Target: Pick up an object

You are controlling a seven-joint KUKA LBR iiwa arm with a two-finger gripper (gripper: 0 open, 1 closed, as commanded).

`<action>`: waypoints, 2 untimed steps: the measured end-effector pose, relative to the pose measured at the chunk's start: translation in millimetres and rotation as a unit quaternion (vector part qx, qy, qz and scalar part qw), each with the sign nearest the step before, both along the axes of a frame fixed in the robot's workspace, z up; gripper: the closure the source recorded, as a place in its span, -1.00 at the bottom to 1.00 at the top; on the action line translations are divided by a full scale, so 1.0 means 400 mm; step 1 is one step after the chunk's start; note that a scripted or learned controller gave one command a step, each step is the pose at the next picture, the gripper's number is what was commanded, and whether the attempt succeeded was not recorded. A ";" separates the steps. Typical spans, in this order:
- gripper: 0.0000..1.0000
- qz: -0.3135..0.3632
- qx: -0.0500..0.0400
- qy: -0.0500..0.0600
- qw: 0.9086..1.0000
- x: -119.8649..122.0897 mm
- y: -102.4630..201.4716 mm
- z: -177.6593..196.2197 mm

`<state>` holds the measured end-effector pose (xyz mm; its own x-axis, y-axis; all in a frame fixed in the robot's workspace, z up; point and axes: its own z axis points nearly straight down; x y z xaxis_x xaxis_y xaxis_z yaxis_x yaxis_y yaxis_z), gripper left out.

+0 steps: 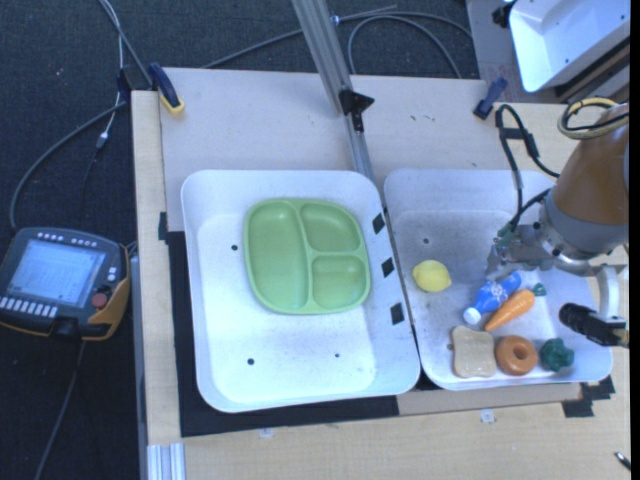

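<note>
Reaching in from the right edge of the frame, the grey arm with its orange band hangs over the right bin (440, 193), and its gripper (505, 253) sits low at the right of centre, just above the blue and white bottle (494, 298); whether it is spread or pressed together cannot be told from this angle, and nothing shows pinched in it. Lower right in the frame, the bottle lies tilted on the bin floor, touching the orange carrot (512, 308) beside it. Left of them, apart, rests a yellow lemon (432, 276). Along the bin's lower edge lie a slice of toast (472, 352), a brown doughnut (517, 355) just beside it, and a green broccoli piece (556, 354) to the right. The left bin (215, 368), middle of the frame, carries a green divided plate (306, 256). At the far left edge, a teach pendant (60, 283) lies on the dark floor
</note>
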<state>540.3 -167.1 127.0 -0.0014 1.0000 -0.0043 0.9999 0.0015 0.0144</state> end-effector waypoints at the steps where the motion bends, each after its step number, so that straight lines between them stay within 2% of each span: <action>1: 1.00 0.000 0.001 0.005 1.000 -0.001 -0.008 0.109; 2: 1.00 0.000 0.001 0.004 1.000 0.014 -0.032 0.245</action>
